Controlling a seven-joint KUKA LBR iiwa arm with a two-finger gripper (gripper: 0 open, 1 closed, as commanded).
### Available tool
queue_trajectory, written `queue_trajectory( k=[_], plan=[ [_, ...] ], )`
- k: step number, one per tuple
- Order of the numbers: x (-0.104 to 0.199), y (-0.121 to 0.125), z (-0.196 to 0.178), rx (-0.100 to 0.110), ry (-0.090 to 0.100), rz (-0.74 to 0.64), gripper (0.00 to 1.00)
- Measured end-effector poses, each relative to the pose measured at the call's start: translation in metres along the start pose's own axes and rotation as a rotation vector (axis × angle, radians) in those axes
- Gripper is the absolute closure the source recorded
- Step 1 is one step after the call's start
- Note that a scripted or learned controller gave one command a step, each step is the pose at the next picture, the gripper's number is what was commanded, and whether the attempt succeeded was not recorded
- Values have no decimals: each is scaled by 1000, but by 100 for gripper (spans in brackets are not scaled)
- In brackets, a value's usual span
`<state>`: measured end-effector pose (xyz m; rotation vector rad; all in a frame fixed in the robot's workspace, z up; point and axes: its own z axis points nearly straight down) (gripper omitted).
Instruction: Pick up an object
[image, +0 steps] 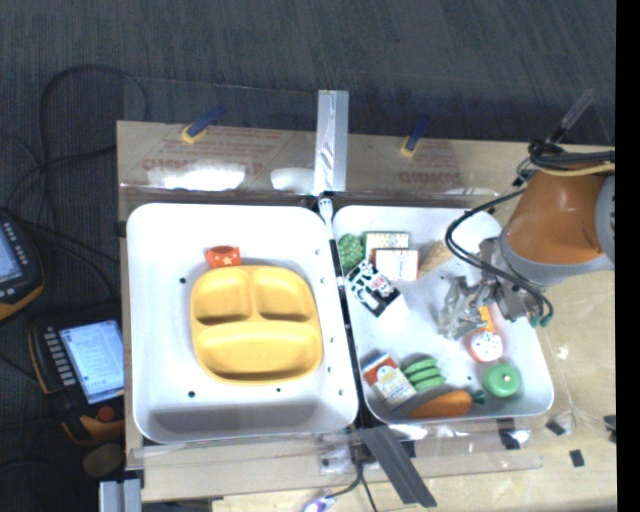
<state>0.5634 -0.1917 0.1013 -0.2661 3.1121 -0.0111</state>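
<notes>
Metal two-finger gripper (462, 312) low in right white bin (540, 400), jaws' state indeterminable. Small round red-and-white toy (487, 347) just beside, toward bin's near right corner.

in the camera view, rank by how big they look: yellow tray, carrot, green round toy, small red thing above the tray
1. yellow tray, by far the largest
2. carrot
3. green round toy and small red thing look about alike, so I won't rank them.

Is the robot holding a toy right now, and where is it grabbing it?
It cannot be told. The gripper is down in the right bin, close beside a small round white and red toy, but the view is too blurry to show anything gripped.
</notes>
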Motion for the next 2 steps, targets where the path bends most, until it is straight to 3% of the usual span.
queue_trajectory(
  k=[1, 2],
  plan=[
    [0, 0, 0, 0, 0, 0, 0],
    [-13, 8, 11, -5, 8, 119, 0]
  ],
)
